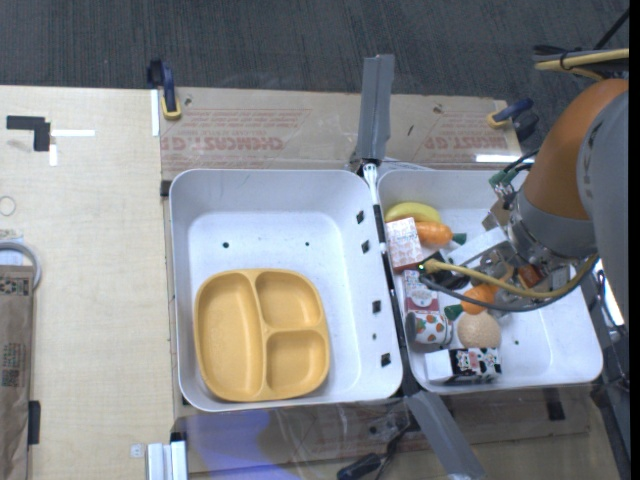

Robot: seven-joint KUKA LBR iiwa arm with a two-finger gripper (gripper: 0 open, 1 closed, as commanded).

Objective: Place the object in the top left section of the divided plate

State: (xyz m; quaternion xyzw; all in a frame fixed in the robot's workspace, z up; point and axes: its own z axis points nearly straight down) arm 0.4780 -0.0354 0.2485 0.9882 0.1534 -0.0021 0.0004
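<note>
Hovering end effector (478, 290) over right bin (560, 363)

Bench (90, 268): pale wood top, taped cardboard strip along the far edge. Two shallow white bins side by side on it, left bin (200, 208), right bin (560, 363), walls touching. Brown paper bag (14, 368) lies at the bench's left edge.

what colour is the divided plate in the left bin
Yellow-orange: the divided plate, clearest in the camera view.
</note>
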